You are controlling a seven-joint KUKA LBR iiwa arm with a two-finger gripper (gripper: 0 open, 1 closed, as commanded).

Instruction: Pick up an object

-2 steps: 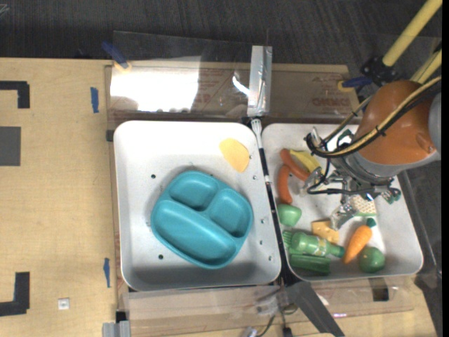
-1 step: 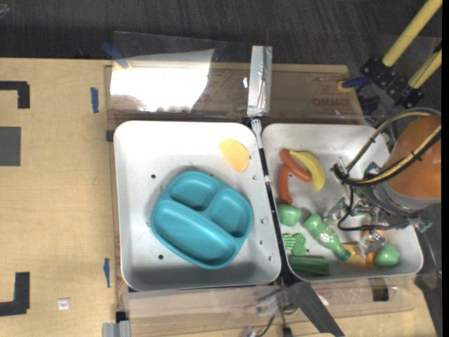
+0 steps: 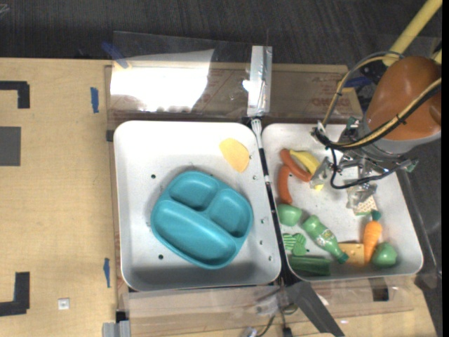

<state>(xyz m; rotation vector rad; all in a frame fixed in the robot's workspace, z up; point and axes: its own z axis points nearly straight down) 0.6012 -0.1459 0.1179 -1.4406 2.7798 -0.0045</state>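
Observation:
The right bin point(image 3: 410, 216) holds several toy foods. An orange sausage point(image 3: 284, 177) and a yellow piece point(image 3: 305, 161) lie at its upper left. Further down are a green pepper point(image 3: 289, 214), a green bottle point(image 3: 324, 236) and a dark green cucumber point(image 3: 309, 263). A carrot point(image 3: 372, 234) and a green ball point(image 3: 384, 256) sit at the lower right. My gripper point(image 3: 361, 192) hangs over the bin's upper right part, just above the carrot, below the orange band point(image 3: 407, 97) and a tangle of cables. Nothing is visibly held in it.
The left bin point(image 3: 133, 188) contains a teal divided plate point(image 3: 203, 217) and a yellow chip-shaped piece point(image 3: 235, 153) near its upper right corner. A raised divider point(image 3: 270, 209) separates the bins. A clear plastic sheet point(image 3: 168, 83) lies behind the left bin.

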